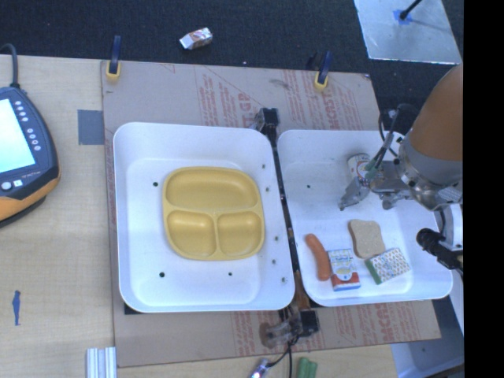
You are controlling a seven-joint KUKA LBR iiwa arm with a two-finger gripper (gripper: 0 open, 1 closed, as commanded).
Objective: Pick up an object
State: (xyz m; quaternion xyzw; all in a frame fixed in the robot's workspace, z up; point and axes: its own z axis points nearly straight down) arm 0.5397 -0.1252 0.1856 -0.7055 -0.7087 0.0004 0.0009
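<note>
Gripper positioned above right bin; nothing seized.

The gripper (364, 193) hangs fingers spread, seemingly empty, over bare floor of the right bin (315, 152); candidates bread slice (365, 237), sausage (318, 256) and two cartons lie clustered along the near edge.

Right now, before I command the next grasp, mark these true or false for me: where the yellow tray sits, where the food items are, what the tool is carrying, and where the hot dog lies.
1. The yellow divided tray lies in the left bin. True.
2. The hot dog, bread slice and two small cartons share the left bin. False: they lie in the right bin.
3. The tool hangs over the right bin. True.
4. The tool carries the bread slice. False: the bread lies on the bin floor, apart from the tool.
5. The hot dog rests on the yellow tray. False: it lies near the right bin's left wall.
</note>
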